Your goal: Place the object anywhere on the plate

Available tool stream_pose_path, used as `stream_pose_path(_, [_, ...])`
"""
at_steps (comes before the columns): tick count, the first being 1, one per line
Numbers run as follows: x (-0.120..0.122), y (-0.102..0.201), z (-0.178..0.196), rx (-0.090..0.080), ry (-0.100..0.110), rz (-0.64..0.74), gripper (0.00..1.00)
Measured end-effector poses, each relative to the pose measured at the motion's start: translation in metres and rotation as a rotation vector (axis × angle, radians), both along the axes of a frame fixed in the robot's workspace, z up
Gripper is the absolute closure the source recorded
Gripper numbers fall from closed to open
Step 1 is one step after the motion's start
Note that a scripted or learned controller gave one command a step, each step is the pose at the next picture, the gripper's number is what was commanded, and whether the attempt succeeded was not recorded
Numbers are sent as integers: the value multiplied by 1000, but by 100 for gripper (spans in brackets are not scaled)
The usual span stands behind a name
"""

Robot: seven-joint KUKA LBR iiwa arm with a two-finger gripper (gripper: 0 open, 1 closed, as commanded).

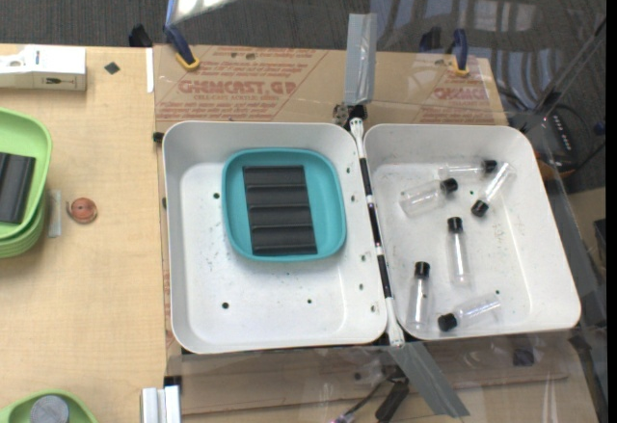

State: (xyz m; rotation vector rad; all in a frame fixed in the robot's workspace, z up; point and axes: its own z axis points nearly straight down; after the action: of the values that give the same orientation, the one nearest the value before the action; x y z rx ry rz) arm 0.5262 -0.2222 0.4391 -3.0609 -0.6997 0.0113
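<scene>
From my side, the teal plate (284, 204) lies in the left bin (193, 248); capped clear vials (455, 243) scatter the right bin (540, 248), lengthwise mostly upright; my gripper's state I cannot tell

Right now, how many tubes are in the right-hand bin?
6 tubes, all in the right bin: three toward the back, one mid-bin, two near the front. The clear glass is faint, so another could be missed.

Red print on the cardboard sheet (289, 84) behind the bins reads roughly "CHEMCAST GP", partly unclear.
</scene>
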Motion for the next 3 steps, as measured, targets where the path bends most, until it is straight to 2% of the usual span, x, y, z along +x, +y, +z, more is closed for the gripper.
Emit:
stream_pose_path(2, [3,0,1,-2,-2,-246,0])
stream_pose_path(3, [18,0,0,-3,-2,-244,0])
